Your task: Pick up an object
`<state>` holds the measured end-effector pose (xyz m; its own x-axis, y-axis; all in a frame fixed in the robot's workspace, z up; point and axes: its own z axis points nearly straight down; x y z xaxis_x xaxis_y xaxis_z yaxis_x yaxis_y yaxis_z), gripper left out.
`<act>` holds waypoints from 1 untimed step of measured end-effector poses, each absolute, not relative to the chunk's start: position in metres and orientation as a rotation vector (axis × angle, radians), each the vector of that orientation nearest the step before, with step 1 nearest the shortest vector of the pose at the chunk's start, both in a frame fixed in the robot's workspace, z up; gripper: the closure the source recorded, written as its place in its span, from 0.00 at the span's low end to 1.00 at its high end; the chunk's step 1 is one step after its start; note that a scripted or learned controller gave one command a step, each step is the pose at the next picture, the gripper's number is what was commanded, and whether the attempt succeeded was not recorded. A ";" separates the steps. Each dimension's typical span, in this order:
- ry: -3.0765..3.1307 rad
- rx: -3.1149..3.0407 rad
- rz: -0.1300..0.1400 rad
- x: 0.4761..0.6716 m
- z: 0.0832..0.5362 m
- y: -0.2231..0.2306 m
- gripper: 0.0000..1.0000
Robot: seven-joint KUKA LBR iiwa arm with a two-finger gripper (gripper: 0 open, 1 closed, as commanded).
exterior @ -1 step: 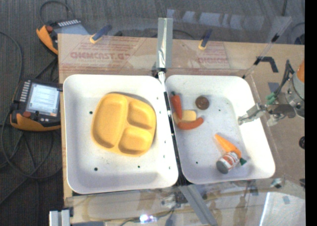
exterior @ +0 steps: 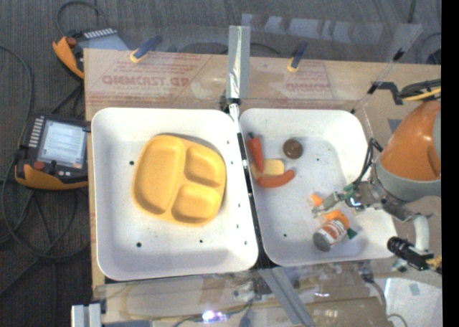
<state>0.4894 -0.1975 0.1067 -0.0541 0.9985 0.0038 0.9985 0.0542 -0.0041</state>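
Partly blurred, gripper [exterior: 336,202] hovers over can [exterior: 331,233].

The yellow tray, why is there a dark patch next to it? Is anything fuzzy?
Camera view: that is the yellow tray's soft shadow on the left white bin; the claw by the can looks a bit blurry.
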 end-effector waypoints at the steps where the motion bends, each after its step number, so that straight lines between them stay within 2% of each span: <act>1: -2.275 -2.154 0.001 0.490 0.114 -0.197 1.00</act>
<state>0.4896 -0.1970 0.1137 -0.0545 0.9985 0.0063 0.9985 0.0546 -0.0066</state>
